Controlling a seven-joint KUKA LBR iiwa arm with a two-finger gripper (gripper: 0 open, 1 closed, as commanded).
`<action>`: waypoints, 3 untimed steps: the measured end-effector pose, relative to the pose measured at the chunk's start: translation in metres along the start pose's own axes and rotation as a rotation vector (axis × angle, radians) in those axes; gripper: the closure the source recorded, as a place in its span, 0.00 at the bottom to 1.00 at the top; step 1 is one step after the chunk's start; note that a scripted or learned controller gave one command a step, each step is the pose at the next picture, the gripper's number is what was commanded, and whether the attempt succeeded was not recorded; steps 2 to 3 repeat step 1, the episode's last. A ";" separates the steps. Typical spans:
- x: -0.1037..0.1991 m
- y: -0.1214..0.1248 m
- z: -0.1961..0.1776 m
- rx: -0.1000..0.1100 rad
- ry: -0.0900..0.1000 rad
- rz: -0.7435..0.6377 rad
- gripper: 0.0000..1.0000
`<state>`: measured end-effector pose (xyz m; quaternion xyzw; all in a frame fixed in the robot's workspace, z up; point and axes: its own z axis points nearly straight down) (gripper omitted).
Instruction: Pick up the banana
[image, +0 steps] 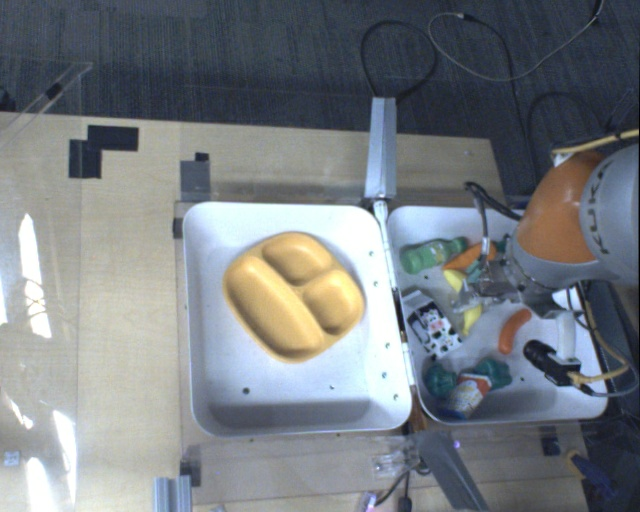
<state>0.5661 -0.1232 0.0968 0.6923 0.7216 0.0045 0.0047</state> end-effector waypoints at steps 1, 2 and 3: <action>0.079 0.038 -0.100 0.012 0.001 0.015 1.00; 0.079 0.038 -0.100 0.012 0.001 0.015 1.00; 0.079 0.038 -0.100 0.012 0.001 0.015 1.00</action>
